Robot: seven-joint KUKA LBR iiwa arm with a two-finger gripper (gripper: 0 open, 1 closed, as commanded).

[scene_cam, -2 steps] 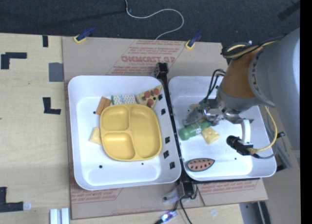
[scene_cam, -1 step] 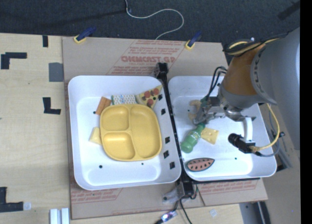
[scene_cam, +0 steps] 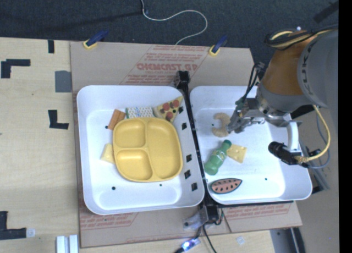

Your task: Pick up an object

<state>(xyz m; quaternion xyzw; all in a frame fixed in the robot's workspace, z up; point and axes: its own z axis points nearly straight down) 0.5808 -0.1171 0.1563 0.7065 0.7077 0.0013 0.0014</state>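
In the right bin (scene_cam: 286, 186) lie a tan, curved piece (scene_cam: 221, 125), a green bottle (scene_cam: 216, 157), a yellow cheese wedge (scene_cam: 237, 153) and a watermelon slice (scene_cam: 226, 185). My gripper (scene_cam: 236, 123) hangs over the bin's upper middle, just right of the tan piece and above the cheese wedge. Nothing shows between its fingers. In the left bin (scene_cam: 91, 153) a yellow divided plate (scene_cam: 147, 149) covers most of several flat pieces: an orange one (scene_cam: 116, 119), a pizza slice (scene_cam: 170, 108) and a pale yellow one (scene_cam: 106, 152).
A black divider (scene_cam: 190, 136) with clips runs between the two bins. The arm's orange band (scene_cam: 283, 73) and grey body fill the upper right, with a yellow cable (scene_cam: 322, 147) looping beside the right bin. A white cable (scene_cam: 176, 18) lies beyond the cardboard.
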